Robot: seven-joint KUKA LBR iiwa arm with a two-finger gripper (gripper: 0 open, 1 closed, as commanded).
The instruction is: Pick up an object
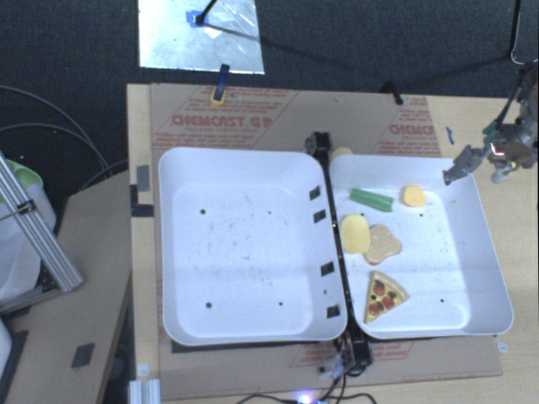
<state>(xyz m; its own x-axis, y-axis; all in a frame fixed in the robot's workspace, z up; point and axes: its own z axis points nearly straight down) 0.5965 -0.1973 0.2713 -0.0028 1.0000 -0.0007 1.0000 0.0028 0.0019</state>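
The right white bin [455, 259] holds several toy foods. A green stick-shaped piece [371, 198] lies near its far wall, with a small round yellow piece [413, 196] to its right. Below them a yellow piece [355, 233] touches a tan bread-like slice [383, 243]. A pizza slice [384, 295] lies nearer the front. My gripper [482, 160] hovers over the bin's far right corner, up and to the right of the round yellow piece, apart from every object. Nothing shows in its grasp.
The left white bin [244, 251] adjoins the right one along a black-clipped divider. A small pale object [341, 153] sits on the cardboard just behind the bins. A shiny metal sheet [200, 23] lies at the back, and an aluminium frame [38, 230] stands at left.
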